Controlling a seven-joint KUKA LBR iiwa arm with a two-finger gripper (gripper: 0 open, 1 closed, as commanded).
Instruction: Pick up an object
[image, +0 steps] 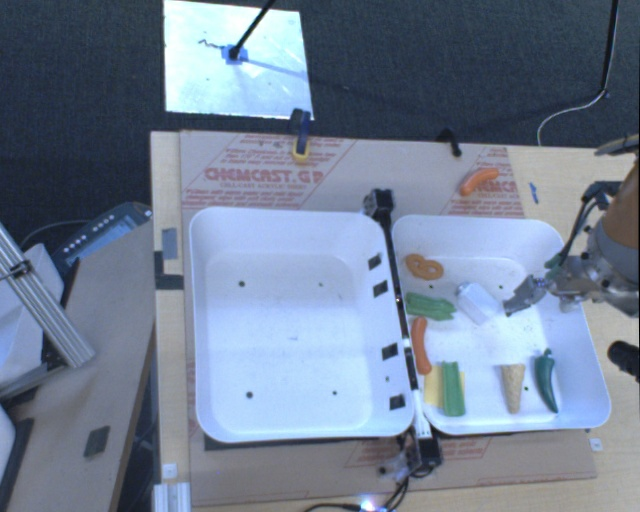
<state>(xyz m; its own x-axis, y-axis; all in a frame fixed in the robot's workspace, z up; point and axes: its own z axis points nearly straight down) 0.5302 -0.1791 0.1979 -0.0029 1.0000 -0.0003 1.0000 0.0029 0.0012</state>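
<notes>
My gripper (522, 297) hangs over the right bin (570, 330), its dark fingers pointing left towards a small white block (477, 301) that lies just beside the tips. Nothing sits between the fingers. Around it in the same bin lie an orange pretzel (424, 267), a green bean pod (430, 306), a red-orange sausage (421, 344), a yellow and green corn piece (446, 387), a tan cone (513, 386) and a dark green pepper (546, 380).
The left bin (290, 320) stands next to the right one, with black clips along the shared wall (396, 310). An orange sausage (480, 181) lies on the board behind the right bin. A yellow clamp (300, 148) sits at the back.
</notes>
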